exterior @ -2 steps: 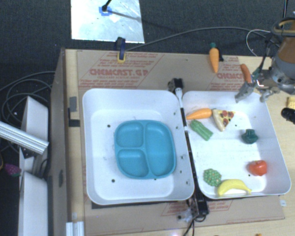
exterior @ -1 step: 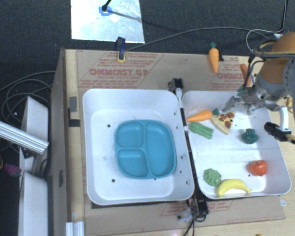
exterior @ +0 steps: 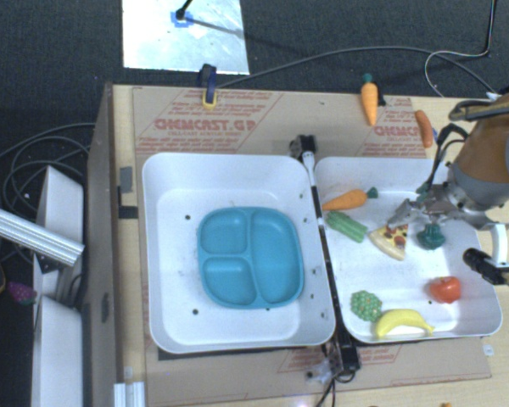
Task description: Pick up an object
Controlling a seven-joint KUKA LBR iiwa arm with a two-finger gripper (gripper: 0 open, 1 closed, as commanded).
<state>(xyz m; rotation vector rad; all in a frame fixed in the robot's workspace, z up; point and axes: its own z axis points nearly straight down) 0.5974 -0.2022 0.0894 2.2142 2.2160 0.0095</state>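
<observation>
The right bin (exterior: 483,316) holds several toy foods. An orange carrot (exterior: 348,199) and a green pickle (exterior: 346,226) lie near its left wall. Toward the middle are a pizza slice (exterior: 392,242) and a small teal piece (exterior: 432,237). A red tomato (exterior: 444,289), a green bunch (exterior: 366,304) and a yellow banana (exterior: 403,321) lie along the front. My gripper (exterior: 417,217) reaches in from the right and hangs open just above the pizza slice and the teal piece, with nothing between its fingers.
The left bin (exterior: 165,227) holds a blue divided plate (exterior: 248,257). Behind the bins, on the cardboard, lie a second carrot (exterior: 370,101) and an orange piece (exterior: 424,128). A clip (exterior: 306,147) sits where the bins meet at the back.
</observation>
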